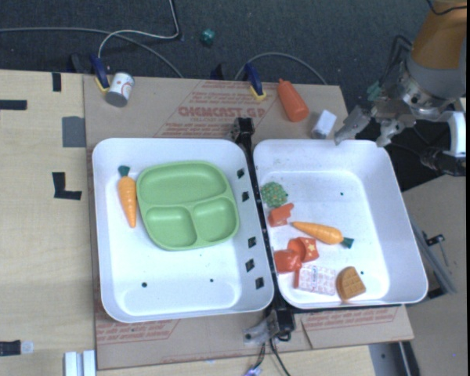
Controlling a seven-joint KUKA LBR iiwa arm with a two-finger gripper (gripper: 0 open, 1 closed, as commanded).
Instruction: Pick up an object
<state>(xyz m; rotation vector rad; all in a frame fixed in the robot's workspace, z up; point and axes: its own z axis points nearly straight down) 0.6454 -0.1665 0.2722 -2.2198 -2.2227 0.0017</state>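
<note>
Two bins: white and shallow, side by side on the bench, left bin [110,280] and right bin [392,210].
Left carrot [127,198]: in the left bin, beside the tray's left edge; long axis runs near vertical in the view, green top toward the far side, tip toward the near side.
Green tray [189,204]: three compartments, in the middle of the left bin.
Broccoli piece [273,193]: right bin, near its left wall.
Red pieces [295,253]: right bin, toward the near-left part, just above a pink-and-white packet [317,279].
Right carrot [321,231]: middle of the right bin; long axis runs left to right, slightly tilted, pointed end to the left, green top to the right.
Brown bread-like piece [349,283]: near-right corner of the right bin.
Arm [439,45]: at upper right, orange band above the wrist, reaching down and left.
Gripper [368,128]: above the right bin's far rim, fingers spread apart, nothing between them, well apart from the objects.
</note>
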